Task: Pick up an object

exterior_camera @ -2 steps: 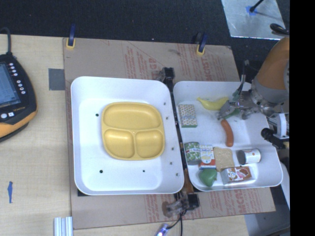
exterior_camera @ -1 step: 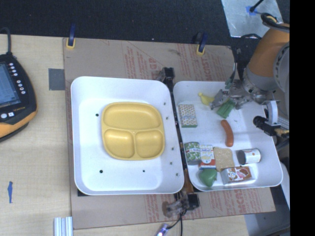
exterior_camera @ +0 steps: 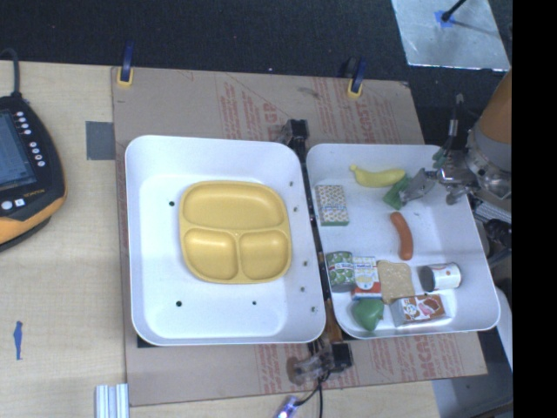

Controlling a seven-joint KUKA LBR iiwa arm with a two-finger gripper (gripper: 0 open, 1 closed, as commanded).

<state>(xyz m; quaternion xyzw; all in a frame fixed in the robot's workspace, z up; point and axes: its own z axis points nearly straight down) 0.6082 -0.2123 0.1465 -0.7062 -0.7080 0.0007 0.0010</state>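
Progress: nothing lifted; every item lies in the right bin (exterior_camera: pixel 484 259).
Gripper (exterior_camera: pixel 416 186): beside the green piece (exterior_camera: pixel 393 195); probably empty, finger spread unreadable.
Left: descend, grasp, lift.

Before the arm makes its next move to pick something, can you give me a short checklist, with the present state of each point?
1. Gripper is over the right bin: ok, it sits at the bin's upper right part.
2. An object lies close to the gripper: ok, a green piece is just beside its tip, and the banana is to the left.
3. Gripper holds an object: cannot tell; nothing is clearly seen between its fingers.
4. Fingers open or shut: cannot tell.
5. Sausage lies apart from other items: ok, white floor shows all around it.
6. Items at the bin's lower edge are separated: not ok, they are packed together.
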